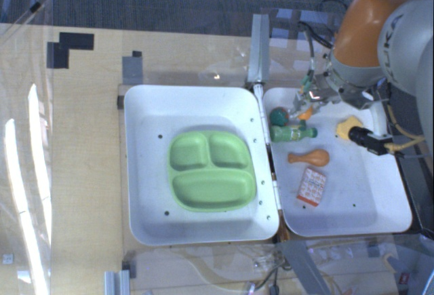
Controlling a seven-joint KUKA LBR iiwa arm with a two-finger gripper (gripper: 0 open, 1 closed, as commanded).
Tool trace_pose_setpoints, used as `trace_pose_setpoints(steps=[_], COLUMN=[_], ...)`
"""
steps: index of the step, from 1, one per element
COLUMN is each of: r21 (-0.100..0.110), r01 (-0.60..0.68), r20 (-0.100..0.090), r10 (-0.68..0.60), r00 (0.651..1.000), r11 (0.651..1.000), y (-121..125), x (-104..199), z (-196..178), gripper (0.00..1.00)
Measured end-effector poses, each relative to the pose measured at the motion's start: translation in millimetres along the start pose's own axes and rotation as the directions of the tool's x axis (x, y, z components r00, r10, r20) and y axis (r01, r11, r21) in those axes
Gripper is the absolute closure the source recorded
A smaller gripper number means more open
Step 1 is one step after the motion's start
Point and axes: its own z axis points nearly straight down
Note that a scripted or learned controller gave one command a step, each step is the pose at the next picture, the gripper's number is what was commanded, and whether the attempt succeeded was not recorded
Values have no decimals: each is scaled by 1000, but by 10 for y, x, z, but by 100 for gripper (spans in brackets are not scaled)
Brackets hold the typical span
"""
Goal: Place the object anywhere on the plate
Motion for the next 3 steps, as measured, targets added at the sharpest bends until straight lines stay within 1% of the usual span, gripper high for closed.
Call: trace_pose_setpoints(steps=[1,2,3], r21=[1,4,3], r01=[40,125,124], r20=[-1,-2,-2], r10=[-40,-125,-124], r00=[999,992,992], r11=[999,992,992], y=[-323,-557,-557], x=[746,1418,1413], z=[-199,15,13], gripper=[100,100,0])
